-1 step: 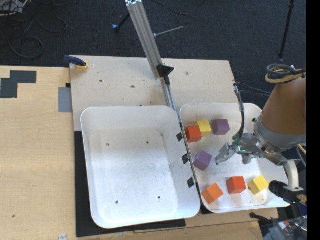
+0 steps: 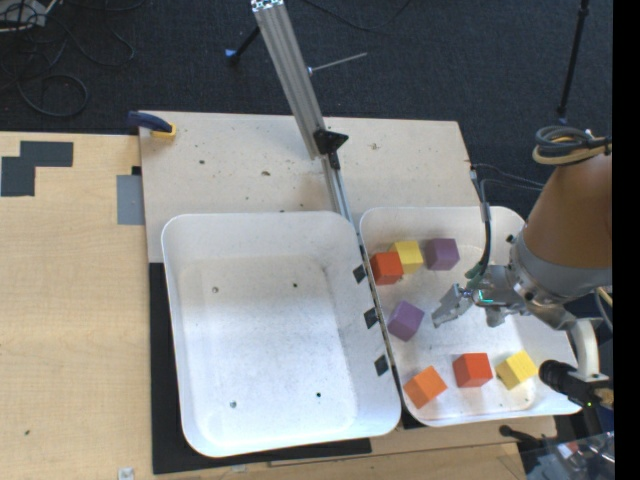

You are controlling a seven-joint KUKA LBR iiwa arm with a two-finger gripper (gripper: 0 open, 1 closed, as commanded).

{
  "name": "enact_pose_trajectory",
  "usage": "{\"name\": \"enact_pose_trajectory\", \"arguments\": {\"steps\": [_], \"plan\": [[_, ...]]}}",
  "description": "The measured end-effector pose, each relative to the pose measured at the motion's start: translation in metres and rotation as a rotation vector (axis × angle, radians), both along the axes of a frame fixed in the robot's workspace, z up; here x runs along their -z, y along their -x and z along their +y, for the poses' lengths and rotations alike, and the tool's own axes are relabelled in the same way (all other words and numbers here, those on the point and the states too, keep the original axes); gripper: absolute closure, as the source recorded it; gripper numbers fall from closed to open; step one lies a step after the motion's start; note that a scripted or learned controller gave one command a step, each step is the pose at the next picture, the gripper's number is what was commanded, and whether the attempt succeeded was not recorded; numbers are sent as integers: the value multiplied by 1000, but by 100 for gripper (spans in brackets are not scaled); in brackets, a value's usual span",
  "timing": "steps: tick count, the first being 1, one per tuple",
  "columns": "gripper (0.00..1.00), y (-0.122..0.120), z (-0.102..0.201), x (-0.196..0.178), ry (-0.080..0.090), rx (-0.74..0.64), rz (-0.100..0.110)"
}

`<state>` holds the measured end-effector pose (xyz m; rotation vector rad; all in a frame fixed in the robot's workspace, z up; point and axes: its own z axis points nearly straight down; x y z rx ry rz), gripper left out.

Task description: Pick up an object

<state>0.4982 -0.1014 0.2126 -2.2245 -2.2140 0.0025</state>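
Gripper (image 2: 452, 308) position: above the right bin (image 2: 497, 218), over bare floor near the bin's middle, at the end of the arm (image 2: 570, 233) that enters from the right. Finger state: slightly apart, with nothing between them. No block is in contact with the gripper.

Right bin contents, seven blocks in two groups:
- Far group: a red block (image 2: 387, 267), a yellow block (image 2: 408, 257) touching it, and a purple block (image 2: 441, 254) just beside the yellow one.
- A second purple block (image 2: 406, 320) lies near the bin's left wall, just left of the gripper and closest to it.
- Near group: an orange block (image 2: 427, 385), a second red block (image 2: 472, 370) and a second yellow block (image 2: 516, 369), lined up along the near edge, apart from one another.

Left bin (image 2: 190, 233): white floor with a few small dark specks.

Bench (image 2: 240, 163): a slanted aluminium bar (image 2: 290, 73) rises from the strip between the two bins.
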Motion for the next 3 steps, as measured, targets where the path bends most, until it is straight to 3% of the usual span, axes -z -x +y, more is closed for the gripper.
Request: {"name": "enact_pose_trajectory", "arguments": {"steps": [2,3], "plan": [[0,3,6,118,-2,-3,6],[100,2,4,105,-1,8,2]]}}
